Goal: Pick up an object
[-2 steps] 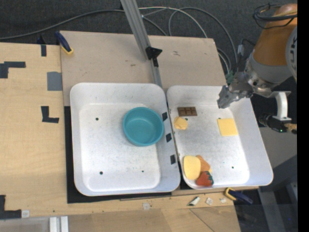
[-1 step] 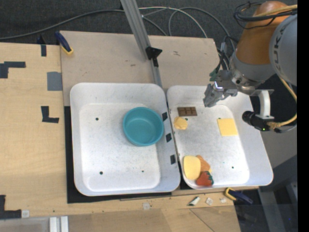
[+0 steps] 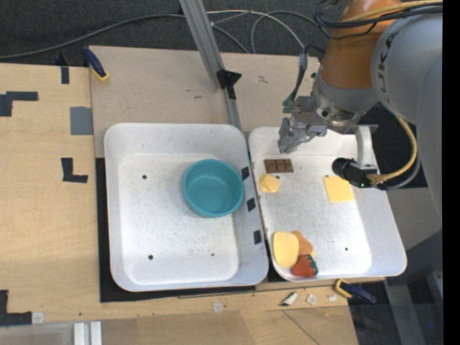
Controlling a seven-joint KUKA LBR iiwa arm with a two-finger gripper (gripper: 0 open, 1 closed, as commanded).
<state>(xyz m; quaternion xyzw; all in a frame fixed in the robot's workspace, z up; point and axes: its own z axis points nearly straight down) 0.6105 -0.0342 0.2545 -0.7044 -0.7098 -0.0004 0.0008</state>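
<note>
My gripper [image 3: 289,144] hangs over the far left part of the right bin [image 3: 374,228], its tips just above a brown chocolate-bar piece [image 3: 279,167]. Nothing shows between its fingers. Below the brown piece lies a small pale yellow lump [image 3: 269,184]. A flat yellow square [image 3: 338,189] rests toward the bin's right side. At the near left corner sit a yellow rounded piece [image 3: 285,248], an orange piece [image 3: 305,246] and a red strawberry-like item [image 3: 305,267], bunched together. A teal bowl [image 3: 212,187] stands in the left bin [image 3: 136,214].
A slanted grey metal pole [image 3: 208,49] runs down to the gap between the bins. Cables [image 3: 402,171] loop at the right bin's far right side. Blue-and-yellow clamps [image 3: 96,63] hold the board at the far left corner and near the front edge [image 3: 348,288].
</note>
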